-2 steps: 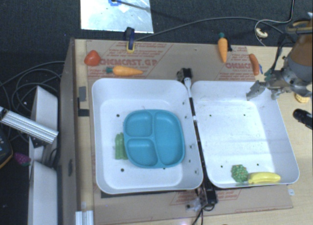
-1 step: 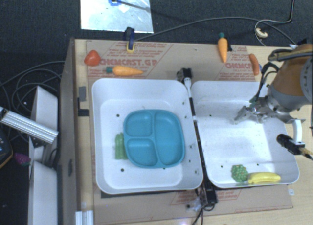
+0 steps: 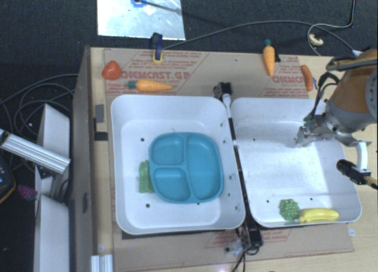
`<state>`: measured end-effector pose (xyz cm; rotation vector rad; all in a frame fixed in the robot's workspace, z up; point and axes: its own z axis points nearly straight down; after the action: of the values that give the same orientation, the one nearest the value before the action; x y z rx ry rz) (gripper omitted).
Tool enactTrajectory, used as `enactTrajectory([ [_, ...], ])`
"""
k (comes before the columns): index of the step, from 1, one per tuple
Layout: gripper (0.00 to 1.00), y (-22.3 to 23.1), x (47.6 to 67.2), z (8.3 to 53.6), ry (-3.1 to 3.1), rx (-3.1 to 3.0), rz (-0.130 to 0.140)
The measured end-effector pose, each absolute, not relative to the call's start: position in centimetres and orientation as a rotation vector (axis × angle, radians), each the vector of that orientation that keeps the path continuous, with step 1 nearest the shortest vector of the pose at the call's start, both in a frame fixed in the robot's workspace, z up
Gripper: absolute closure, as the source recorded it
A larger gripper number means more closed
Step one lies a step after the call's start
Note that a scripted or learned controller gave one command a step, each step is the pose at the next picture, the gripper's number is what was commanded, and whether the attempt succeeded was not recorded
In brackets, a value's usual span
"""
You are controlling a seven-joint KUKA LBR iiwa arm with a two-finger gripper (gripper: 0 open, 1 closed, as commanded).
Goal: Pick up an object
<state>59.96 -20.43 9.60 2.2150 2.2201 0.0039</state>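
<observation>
The gripper [image 3: 302, 137] sits low over the right bin [image 3: 266, 164], near that bin's far right part, reaching in from the right under the grey arm [image 3: 354, 102] with its orange band; whether it is spread or closed cannot be told from this slanted view, and nothing can be seen in its grasp. The things in this bin lie well apart from the gripper, down at the near edge: a green broccoli floret [image 3: 289, 209] and, just beside it on the right and touching or nearly touching it, a yellow banana [image 3: 319, 214] lying flat along the bin's rim. In the left bin [image 3: 127, 141] a blue divided plate [image 3: 185, 167] rests flat in the middle, and a green vegetable piece [image 3: 144, 177] lies against the plate's left edge. On the cardboard bench behind the bins there are a red tomato [image 3: 111, 70] at the far left corner, a carrot [image 3: 149, 86] lying lengthwise beside it, a second carrot [image 3: 269, 60] pointing away behind the right bin, and a small orange piece [image 3: 307, 78] near the arm
</observation>
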Motion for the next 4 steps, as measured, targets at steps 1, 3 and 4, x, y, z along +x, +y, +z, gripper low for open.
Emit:
enactTrajectory([
  [1,1.00,-20.4,60.1,10.7,2.219,2.212,0.007],
  [3,1.00,-20.5,60.3,12.9,2.217,2.206,0.012],
  [4,1.00,-20.5,60.4,14.0,2.216,2.203,0.016],
])
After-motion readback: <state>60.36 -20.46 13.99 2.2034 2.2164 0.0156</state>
